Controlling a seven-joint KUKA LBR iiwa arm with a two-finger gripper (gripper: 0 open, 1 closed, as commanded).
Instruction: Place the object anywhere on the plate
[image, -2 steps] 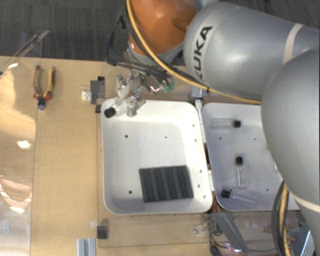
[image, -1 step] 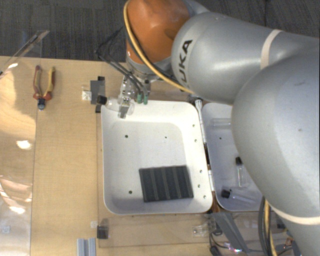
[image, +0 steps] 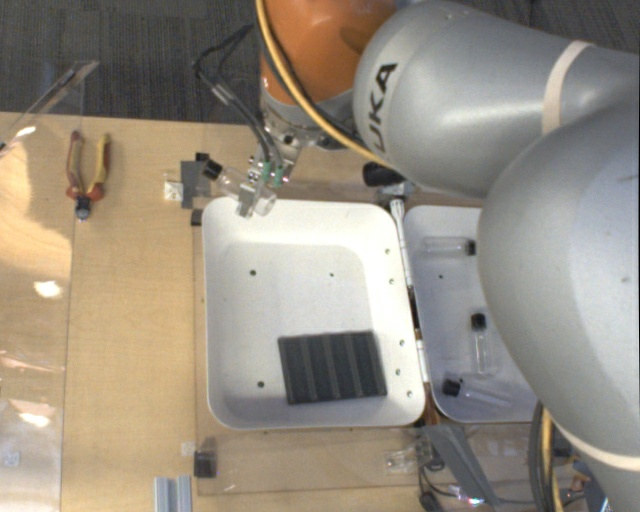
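Note:
A dark grey ridged plate (image: 332, 367) lies flat in the front part of the left white bin (image: 230, 300). Three small clear vials with black caps rest in the right bin (image: 425, 330): one at the back (image: 448, 245), one in the middle (image: 480, 340), one at the front (image: 466, 391). My gripper (image: 256, 196) hangs over the back left corner of the left bin, far from both the plate and the vials. I see nothing held at its tip. The grey arm covers much of the right bin.
Red-handled pliers (image: 87, 172) lie on the wooden bench at the far left. A small black and white fixture (image: 196, 178) stands just behind the left bin's back left corner. A small black block (image: 205, 463) sits in front of that bin.

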